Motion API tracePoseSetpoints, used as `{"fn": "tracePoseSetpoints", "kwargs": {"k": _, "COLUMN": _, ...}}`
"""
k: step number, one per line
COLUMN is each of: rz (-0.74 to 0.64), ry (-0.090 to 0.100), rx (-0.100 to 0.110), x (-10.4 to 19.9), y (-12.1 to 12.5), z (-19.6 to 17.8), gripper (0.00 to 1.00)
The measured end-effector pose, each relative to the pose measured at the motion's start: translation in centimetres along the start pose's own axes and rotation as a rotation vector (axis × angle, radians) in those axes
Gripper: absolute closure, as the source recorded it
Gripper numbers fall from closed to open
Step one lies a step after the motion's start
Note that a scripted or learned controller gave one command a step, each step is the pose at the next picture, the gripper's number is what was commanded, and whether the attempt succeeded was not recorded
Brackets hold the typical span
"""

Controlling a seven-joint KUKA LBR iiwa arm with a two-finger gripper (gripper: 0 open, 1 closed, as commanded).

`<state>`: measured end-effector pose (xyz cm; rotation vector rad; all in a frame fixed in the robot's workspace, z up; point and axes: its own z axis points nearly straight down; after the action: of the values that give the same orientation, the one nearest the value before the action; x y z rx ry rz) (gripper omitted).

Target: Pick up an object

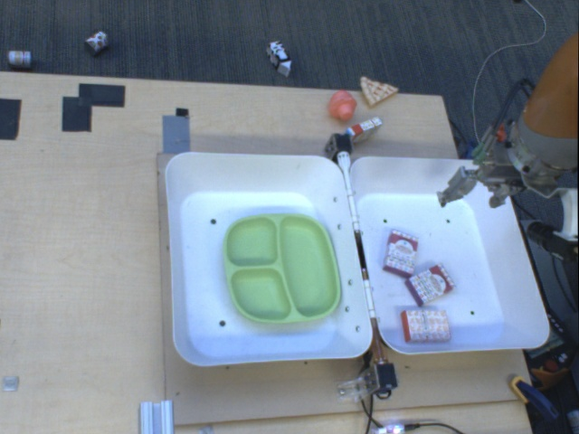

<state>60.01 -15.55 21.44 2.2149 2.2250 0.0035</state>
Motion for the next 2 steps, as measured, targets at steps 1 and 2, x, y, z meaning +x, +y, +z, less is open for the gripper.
{"fn": "tracePoseSetpoints", "kwargs": {"k": 1, "rz": 0.002, "ry": 0.001, "rx": 0.004, "x": 3.6, "y": -8.4, "z": 9.6, "gripper": 0.00}}
{"fn": "tracePoseSetpoints", "kwargs": {"k": 2, "rz": 0.006, "ry": -0.013, "rx": -0.024, "x": 5.7, "y": -10.7, "z": 12.3, "gripper": 0.00}}
